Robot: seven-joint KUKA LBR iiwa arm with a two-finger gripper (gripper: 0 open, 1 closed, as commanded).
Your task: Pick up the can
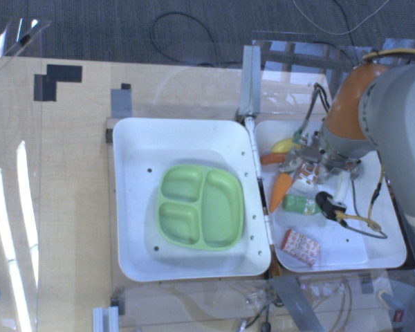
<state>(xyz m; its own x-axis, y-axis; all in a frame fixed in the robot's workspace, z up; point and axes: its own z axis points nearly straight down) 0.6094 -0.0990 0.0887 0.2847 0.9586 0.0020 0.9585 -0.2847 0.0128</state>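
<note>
Can: not clearly identifiable; probably the white-and-red item [306, 181] under the wrist, at 12 o'clock in the right bin [384, 254].
Tool [311, 164]: over it; open or closed, cannot tell.
Advice: descend straight, avoiding carrot [280, 192] at 9 o'clock.

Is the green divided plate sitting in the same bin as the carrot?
No, the green divided plate lies in the left bin, while the carrot lies in the right bin, under the arm.
</note>
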